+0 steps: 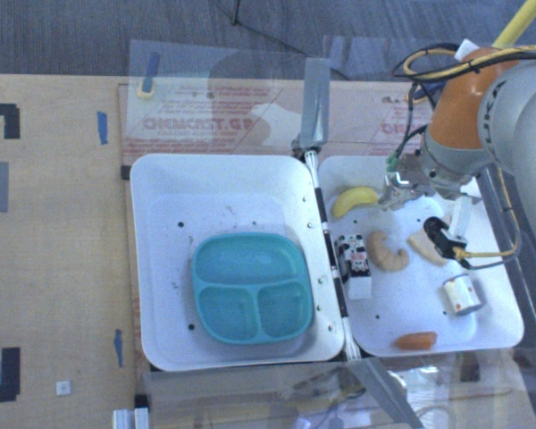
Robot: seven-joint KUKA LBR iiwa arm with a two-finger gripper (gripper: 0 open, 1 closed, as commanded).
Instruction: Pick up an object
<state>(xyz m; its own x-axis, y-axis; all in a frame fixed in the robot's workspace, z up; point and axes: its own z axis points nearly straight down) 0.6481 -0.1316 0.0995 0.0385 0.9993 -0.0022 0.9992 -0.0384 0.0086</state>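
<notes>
Several small objects lie scattered in the right-hand shallow white plastic bin (384,309) as the grey arm's two-finger gripper (391,194) hangs low over the bin's far left corner. It is poised just beside the right tip of a curved yellow plastic banana (353,201). Whether the gripper is open or closed cannot be told from this angle, and nothing can be seen in its hold.

The banana rests against the bin's left wall, near the far rim, and looks the likeliest target. It is probably a light, hollow toy, stiff and smooth-skinned, so it could skid or roll away under an off-centre pinch. A grip across the thick middle of the curve, square to its length, seems safer than one at the tapering tip. The wall close behind leaves little room on that side.

Nearer the bin's centre lies a tan crescent-shaped pastry piece (389,256), with a small black-and-white block (354,257) by the left wall. A small white-and-silver canister (461,295) sits towards the bin's right side, and an orange carrot-like stick (415,339) lies along the near rim.
</notes>
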